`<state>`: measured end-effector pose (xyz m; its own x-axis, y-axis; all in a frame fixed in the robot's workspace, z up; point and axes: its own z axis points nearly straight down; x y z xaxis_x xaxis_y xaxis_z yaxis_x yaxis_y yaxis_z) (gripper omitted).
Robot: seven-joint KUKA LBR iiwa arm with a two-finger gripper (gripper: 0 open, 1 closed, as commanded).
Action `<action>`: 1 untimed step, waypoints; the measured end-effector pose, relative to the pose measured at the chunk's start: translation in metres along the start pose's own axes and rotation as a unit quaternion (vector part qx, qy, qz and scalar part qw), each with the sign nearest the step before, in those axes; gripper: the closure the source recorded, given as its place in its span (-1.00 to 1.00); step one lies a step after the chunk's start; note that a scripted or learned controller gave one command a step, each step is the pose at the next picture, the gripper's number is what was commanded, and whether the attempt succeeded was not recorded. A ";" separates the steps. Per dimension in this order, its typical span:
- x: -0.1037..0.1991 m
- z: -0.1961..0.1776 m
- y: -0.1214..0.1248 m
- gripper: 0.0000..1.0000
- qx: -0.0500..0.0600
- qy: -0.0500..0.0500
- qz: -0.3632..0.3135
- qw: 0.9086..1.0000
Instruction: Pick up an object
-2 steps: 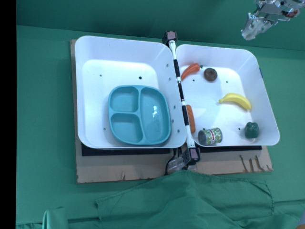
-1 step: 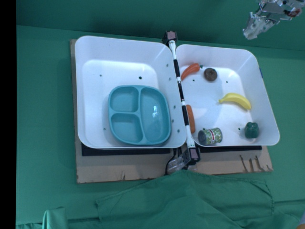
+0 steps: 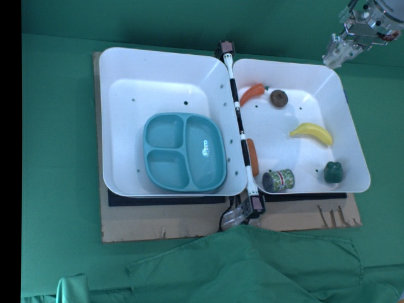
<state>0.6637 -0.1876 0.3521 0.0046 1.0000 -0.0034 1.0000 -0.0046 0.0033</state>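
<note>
The arm is cut off at the upper right corner of the frame, and its claw hangs above the right bin's far corner; whether its tips are apart I cannot tell. In that glossy white bin lie a curved yellow banana, an orange carrot, a round brown piece, perhaps a cookie, a tipped can and a dark green pepper. A teal divided plate sits in the left bin.

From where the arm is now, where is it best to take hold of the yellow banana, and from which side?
Probably at the middle of the banana, coming from above, with the pincer closing across its narrow width. It lies flat in the right bin, curved, with free floor around it.
</note>
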 end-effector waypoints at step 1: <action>0.001 -0.013 0.037 1.00 -0.002 -0.001 -0.001 1.000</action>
<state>0.7005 -0.1871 0.3650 0.0031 1.0000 -0.0047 1.0000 -0.0031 0.0064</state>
